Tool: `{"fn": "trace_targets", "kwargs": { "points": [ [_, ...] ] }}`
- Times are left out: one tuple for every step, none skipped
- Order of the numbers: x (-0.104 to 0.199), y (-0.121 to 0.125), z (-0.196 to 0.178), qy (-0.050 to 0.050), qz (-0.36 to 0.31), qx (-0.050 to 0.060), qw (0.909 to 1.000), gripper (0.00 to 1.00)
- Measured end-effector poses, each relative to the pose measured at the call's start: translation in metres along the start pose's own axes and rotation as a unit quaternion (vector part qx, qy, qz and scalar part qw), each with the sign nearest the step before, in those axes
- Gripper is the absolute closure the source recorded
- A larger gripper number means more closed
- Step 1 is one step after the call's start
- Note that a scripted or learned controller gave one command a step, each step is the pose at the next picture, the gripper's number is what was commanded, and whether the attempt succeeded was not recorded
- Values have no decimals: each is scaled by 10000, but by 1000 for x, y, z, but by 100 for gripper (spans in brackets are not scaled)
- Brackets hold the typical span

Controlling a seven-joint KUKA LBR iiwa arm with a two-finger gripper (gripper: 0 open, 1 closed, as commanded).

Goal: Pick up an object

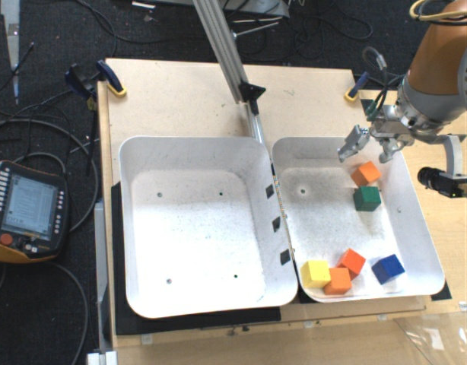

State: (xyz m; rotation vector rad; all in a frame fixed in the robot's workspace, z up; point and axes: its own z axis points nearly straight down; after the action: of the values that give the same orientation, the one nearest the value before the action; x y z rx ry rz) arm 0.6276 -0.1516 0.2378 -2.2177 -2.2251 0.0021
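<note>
on a wooden bench (pixel 188 101) stand two white bins; the right bin (pixel 416 226) holds six blocks. the gripper (pixel 370 147) hangs open above its far part, nothing between the fingers, just over an orange block (pixel 365 174) touching a green block (pixel 366 198).

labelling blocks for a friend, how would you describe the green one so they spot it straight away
Look in the right-hand white bin, toward its far end where the gripper hangs with fingers spread. Two blocks touch there: an orange block and, just nearer the camera, the green block. It is the bin's one green piece.
</note>
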Motion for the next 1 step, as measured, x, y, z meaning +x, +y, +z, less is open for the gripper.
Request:
{"fn": "trace_targets", "kwargs": {
  "points": [
    [-29,-28,114,-49,-10,-145,9999,0]
  ]
}}
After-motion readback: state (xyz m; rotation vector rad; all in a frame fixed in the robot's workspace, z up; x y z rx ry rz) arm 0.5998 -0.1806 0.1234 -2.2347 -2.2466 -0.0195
